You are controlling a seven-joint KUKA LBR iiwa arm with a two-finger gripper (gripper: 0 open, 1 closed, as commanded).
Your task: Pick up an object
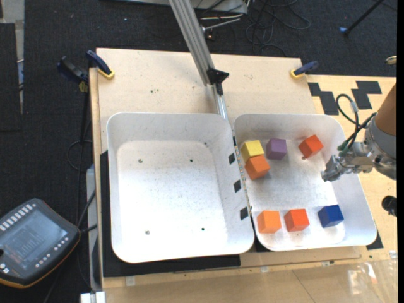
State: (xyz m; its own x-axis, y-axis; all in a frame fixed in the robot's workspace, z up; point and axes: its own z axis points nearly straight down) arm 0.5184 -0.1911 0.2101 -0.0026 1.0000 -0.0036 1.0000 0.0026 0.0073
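Note:
The right bin holds several small cubes. A yellow cube, a purple cube and an orange cube lie along its far side, with another orange cube just below the yellow one. Along the near side sit an orange cube, a red-orange cube and a blue cube. My gripper hangs over the right part of this bin, below the far orange cube and above the blue one. Nothing shows between its fingers.
The left bin stands beside the right one on the wooden bench. A slanted metal pole reaches down to the bins' far junction. Blue-and-yellow clamps sit at the bench's far corners. A pendant lies at lower left.

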